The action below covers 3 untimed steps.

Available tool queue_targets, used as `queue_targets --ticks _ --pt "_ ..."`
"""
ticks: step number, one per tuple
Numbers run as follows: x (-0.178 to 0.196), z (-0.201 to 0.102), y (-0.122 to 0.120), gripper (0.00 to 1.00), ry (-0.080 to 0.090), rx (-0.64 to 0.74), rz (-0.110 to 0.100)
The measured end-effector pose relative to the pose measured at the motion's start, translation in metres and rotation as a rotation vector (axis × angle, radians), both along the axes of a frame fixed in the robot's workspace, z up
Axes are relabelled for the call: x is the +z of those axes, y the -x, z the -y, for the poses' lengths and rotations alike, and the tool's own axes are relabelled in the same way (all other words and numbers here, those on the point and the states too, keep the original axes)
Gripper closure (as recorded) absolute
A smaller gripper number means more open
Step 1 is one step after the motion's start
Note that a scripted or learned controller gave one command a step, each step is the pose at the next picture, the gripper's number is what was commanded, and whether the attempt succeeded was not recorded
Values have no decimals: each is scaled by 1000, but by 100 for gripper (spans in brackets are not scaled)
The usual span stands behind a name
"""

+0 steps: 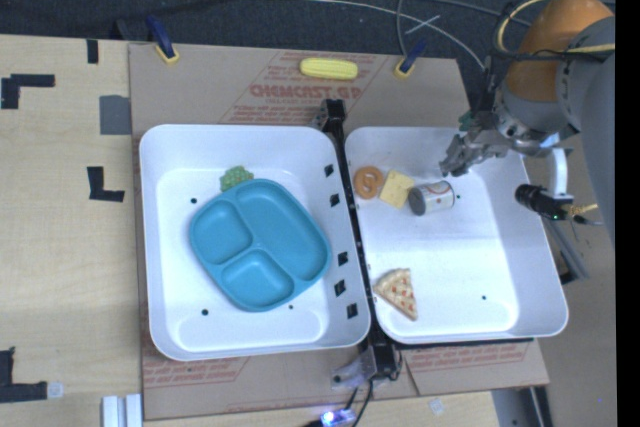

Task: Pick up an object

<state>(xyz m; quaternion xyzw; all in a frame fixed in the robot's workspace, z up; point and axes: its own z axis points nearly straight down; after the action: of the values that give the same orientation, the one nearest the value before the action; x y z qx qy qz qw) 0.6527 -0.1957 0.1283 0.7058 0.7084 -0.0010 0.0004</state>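
Hovering low in the right bin (520, 315), claw (452, 165) just beside a small grey can (432, 198) lying near the cheese slice (397, 188). Cannot tell the claw's state; nothing lifted yet, so grasp and raise remain.

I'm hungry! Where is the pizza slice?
The pizza slice lies in the right bin, near its front left corner, beside the divider.
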Motion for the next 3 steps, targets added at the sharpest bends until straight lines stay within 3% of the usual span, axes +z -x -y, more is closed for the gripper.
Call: queue_targets --ticks 3 --pt "132 -7 0 100 -1 -2 5"
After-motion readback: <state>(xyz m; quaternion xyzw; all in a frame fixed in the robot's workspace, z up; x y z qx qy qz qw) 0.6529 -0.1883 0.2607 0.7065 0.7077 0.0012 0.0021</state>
